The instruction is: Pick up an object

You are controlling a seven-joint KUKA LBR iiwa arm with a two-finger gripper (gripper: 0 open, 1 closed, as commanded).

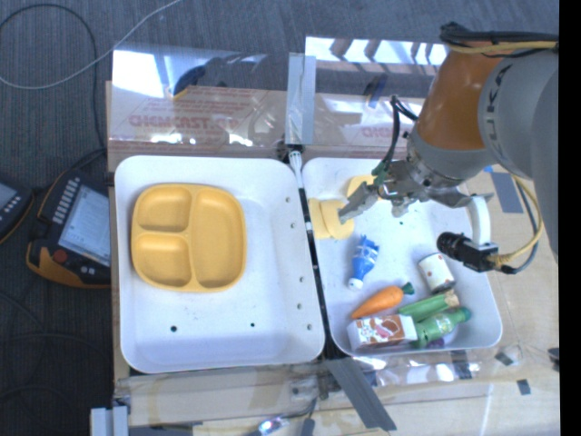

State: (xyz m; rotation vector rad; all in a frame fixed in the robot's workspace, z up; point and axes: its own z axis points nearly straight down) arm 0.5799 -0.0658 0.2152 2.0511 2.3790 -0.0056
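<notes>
From my remote seat I see the arm (495,80) reaching in from the right, its orange band above the wrist, bent down over the back of the right bin (481,334). The gripper (381,196) hangs low over the bin's far left part, and one finger (356,205) slants down and left toward a flat yellow piece (329,218) lying against the bin's left wall. I cannot tell from this angle whether the gripper is apart or together, and nothing is plainly seen held in it.

Two shallow white bins sit side by side on the surface. The left bin (145,334) holds one thing: a yellow divided plate (189,236) with three compartments, lying flat toward the bin's left half.

The right bin holds the things to pick. I count one flat yellow piece, possibly a second pale yellow bit (359,187) just behind the finger, though that spot is hard to read. One small blue-and-white bottle (363,262) lies near the middle. One toy carrot (379,302) lies just in front of it, tilted. One red-and-white carton (381,331) lies at the front wall, touching the carrot. Green items (436,316), two as far as I can make out, lie beside the carton. One small white cylinder with a red band (436,269) stands near the right wall.

A teach pendant (64,230) rests on the floor left of the bins.
</notes>
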